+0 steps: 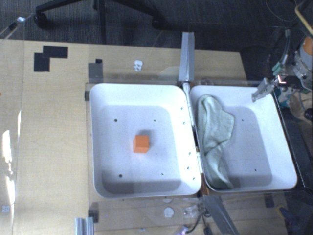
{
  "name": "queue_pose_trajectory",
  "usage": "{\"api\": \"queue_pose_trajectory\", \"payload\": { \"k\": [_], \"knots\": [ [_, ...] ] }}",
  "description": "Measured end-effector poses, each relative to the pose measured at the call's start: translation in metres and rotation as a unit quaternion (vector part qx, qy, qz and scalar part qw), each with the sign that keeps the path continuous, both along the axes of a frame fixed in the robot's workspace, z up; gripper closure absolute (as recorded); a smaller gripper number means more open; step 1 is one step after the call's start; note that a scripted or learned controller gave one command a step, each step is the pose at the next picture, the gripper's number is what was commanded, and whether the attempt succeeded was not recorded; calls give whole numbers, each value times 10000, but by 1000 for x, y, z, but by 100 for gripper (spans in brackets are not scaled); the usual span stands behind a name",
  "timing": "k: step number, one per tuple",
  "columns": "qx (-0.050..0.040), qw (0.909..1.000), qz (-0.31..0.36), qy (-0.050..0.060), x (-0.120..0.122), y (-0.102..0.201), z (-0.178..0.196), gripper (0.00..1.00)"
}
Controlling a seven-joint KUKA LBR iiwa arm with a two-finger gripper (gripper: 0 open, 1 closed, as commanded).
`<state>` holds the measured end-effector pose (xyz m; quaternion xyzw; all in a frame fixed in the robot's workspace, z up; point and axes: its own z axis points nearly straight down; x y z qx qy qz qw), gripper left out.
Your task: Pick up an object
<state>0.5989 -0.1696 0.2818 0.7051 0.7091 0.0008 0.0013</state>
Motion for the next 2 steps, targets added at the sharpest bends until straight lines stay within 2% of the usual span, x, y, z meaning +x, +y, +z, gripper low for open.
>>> {"api": "queue_pose_trajectory", "payload": {
  "k": [1,2],
  "knots": [
    [6,9987,-515,-11,-38,31,-185,0],
    [8,9987,-508,-28,-37,32,-174,100]
  ]
}}
